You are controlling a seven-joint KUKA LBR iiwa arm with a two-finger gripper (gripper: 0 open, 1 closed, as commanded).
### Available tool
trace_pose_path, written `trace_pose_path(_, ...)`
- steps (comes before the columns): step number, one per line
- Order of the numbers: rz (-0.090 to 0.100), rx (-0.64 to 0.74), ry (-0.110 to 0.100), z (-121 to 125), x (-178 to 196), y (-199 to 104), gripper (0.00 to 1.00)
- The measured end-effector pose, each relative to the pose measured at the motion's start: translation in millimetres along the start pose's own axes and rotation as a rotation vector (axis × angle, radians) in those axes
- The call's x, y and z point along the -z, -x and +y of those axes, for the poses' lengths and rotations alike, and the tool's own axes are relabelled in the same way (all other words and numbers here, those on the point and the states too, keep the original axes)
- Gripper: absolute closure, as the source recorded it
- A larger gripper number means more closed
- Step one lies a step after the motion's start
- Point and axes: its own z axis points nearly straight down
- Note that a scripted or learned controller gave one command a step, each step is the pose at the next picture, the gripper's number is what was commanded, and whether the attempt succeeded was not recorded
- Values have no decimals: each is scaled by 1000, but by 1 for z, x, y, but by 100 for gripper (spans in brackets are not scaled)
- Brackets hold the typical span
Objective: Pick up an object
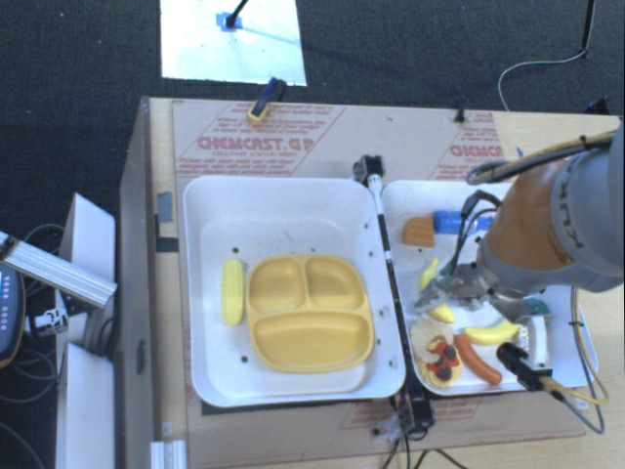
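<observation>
Nearest, at the right bin's (583, 384) front edge, lie a pizza slice (437, 357), red sausage (477, 360) and banana (491, 334). Behind them the hand (446, 294) hangs low; its spread I cannot tell. Left of that bin, the yellow tray (310, 312) leaves bare floor along the walls.
</observation>
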Motion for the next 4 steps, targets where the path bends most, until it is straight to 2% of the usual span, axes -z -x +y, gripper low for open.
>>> trace_pose_path(1, 0, 1, 2, 17, 0, -3, 0)
trace_pose_path(2, 0, 0, 0, 4, 0, 1, 0)
trace_pose_path(3, 0, 1, 2, 5, 10, 1, 100)
trace_pose_path(4, 2, 3, 2, 14, 101, -128, 100)
